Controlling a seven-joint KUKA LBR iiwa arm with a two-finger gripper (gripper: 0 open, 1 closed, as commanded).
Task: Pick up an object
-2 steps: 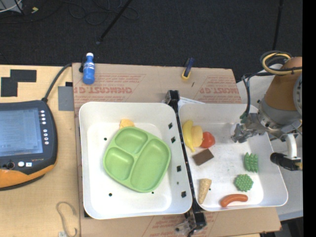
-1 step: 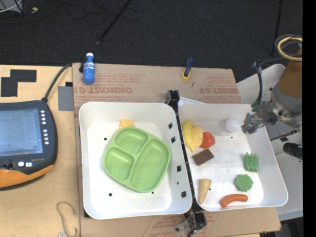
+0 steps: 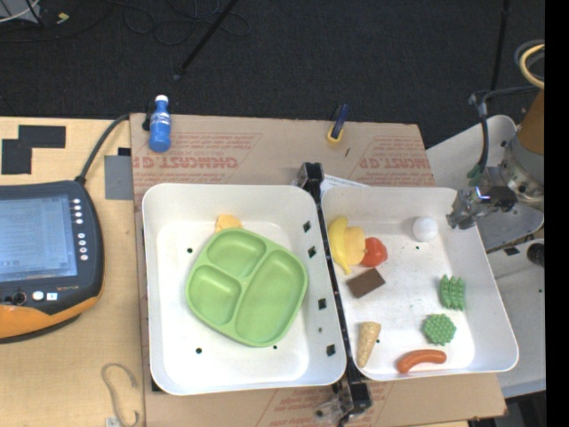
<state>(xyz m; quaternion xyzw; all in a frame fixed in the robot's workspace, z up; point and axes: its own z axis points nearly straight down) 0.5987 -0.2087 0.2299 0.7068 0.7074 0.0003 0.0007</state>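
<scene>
The right bin [image 3: 484, 265] holds several small toys. A yellow banana-like piece [image 3: 343, 240] lies against a red tomato [image 3: 374, 252], with a brown block [image 3: 365, 283] just below them. A white ball [image 3: 425, 229] rests near the bin's far side. At the right lie a green ridged piece [image 3: 452, 292] and a round green piece [image 3: 438, 328]. An orange-red sausage [image 3: 421, 359] and a cream cone [image 3: 367, 342] lie near the front. My gripper [image 3: 468, 207] hangs at the bin's far right corner, right of the white ball, with nothing seen in it.
The left bin [image 3: 169, 238] carries a green divided plate [image 3: 247, 285] with a small orange piece [image 3: 228, 222] behind it. A blue bottle [image 3: 159, 124] stands on the cardboard at the back. A tablet [image 3: 40, 247] lies at the far left.
</scene>
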